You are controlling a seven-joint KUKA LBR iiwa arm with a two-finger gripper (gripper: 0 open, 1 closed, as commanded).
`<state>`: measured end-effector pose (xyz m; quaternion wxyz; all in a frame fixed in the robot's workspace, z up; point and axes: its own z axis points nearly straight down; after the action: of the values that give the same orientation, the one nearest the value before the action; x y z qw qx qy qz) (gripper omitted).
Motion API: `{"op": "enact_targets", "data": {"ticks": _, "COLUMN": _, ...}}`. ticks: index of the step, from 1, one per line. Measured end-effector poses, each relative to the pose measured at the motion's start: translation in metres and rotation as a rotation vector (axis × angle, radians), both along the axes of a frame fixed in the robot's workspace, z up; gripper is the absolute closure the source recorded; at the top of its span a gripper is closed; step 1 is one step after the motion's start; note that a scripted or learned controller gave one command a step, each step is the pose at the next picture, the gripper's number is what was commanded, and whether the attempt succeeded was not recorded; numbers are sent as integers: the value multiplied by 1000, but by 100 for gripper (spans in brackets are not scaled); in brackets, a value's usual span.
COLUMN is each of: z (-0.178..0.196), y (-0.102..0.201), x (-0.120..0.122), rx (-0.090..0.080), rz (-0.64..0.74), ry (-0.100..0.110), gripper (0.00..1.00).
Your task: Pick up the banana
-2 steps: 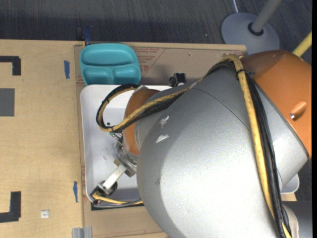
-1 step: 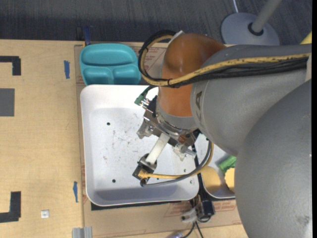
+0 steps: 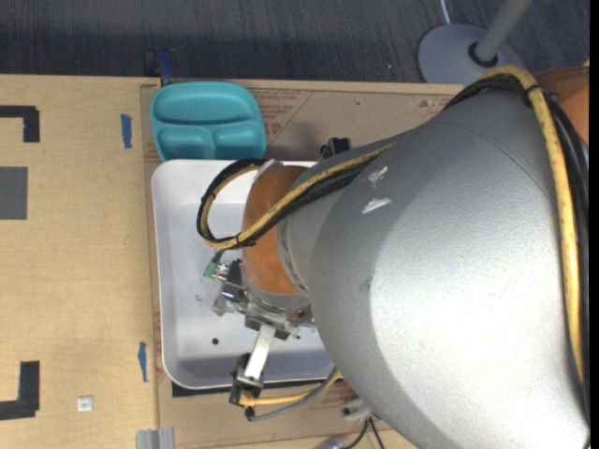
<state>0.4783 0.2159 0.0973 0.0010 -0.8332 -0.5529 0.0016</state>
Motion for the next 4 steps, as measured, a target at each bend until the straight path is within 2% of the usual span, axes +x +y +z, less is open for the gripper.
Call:
{"op": "enact_targets", "data": {"ticks": 1, "z": 23, "y": 9, "x": 0, "rx": -1, "rz": -333, "ry": -2, "gripper": 0}}
{"op": "enact_targets", "data": {"ticks": 2, "z": 80, "y": -74, "x": 1, "rx": -1, "rz": -256, "ry": -3, "gripper": 0}}
{"op": "enact_targets", "data": {"ticks": 3, "z": -12, "y": 10, "x": 1, "rx": 3, "rz": -168, "ry": -3, "gripper": 0}}
{"op": "enact_targets", "data": {"ticks": 4, "z": -11, "y": 10, "x": 1, "rx": 3, "rz": -169, "ry": -3, "gripper": 0}}
